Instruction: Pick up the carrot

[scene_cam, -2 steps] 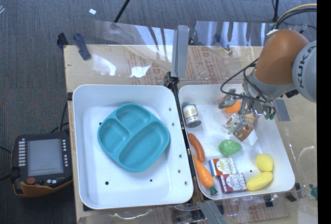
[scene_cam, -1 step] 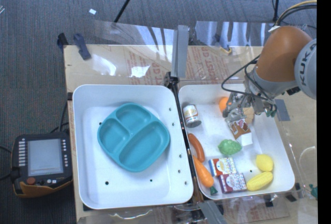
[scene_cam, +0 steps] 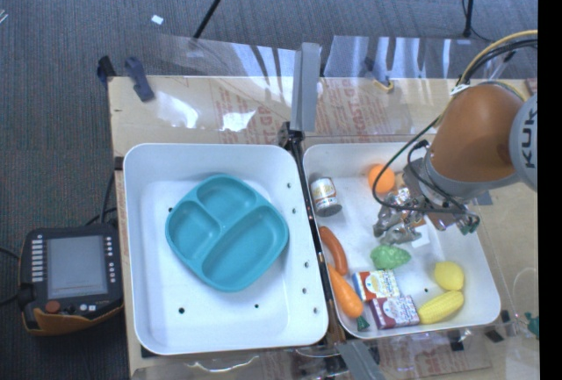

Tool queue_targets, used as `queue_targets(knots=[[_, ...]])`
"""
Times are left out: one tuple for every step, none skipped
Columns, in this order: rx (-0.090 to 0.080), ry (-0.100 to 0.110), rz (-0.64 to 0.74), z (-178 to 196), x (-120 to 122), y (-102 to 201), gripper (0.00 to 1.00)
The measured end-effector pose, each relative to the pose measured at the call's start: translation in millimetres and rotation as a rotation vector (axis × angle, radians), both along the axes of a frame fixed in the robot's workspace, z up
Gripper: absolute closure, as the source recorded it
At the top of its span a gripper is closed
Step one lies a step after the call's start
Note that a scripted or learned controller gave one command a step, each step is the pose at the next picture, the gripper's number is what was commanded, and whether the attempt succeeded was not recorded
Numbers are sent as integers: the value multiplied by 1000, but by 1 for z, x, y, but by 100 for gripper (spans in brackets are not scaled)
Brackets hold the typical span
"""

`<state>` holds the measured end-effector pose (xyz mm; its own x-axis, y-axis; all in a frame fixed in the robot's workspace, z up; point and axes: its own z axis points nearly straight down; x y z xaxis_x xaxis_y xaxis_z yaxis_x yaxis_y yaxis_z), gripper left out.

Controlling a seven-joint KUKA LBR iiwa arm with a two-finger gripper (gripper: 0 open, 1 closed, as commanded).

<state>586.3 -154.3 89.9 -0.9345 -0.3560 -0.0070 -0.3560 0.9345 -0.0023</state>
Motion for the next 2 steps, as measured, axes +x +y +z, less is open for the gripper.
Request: queue_targets(knots=[[1,2,0,-1,-1,0,0],[3,4,-113,-1,56,-25,0]])
